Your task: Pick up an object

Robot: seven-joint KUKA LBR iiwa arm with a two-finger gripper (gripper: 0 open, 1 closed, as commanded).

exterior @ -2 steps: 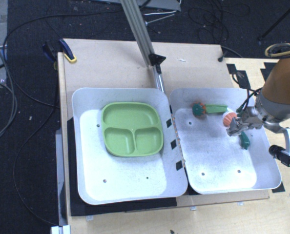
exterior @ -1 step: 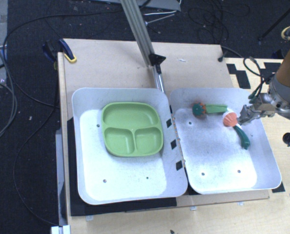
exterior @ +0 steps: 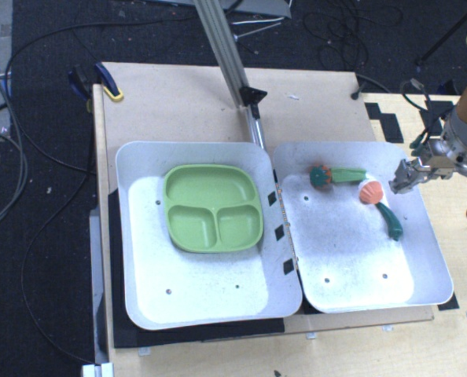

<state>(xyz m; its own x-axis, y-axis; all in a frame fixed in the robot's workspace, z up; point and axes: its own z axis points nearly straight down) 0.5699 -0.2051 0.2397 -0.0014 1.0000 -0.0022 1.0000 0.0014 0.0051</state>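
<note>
Gripper (exterior: pixel 404 177) at right bin's (exterior: pixel 351 289) 2 o'clock rim, finger state unclear. Orange ball (exterior: pixel 370 192), green toys (exterior: pixel 391 221) just beside. Green plate (exterior: pixel 215 208) in left bin (exterior: pixel 194 297).

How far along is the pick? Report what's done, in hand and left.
Done: nothing lifted; the toys lie in the right bin. In hand: the gripper sits at that bin's right edge near them. Left: the grasp and lift. The green plate lies in the left bin.

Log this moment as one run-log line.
gripper: over right bin rim, nothing held | toys: in right bin | green plate: left bin
</note>
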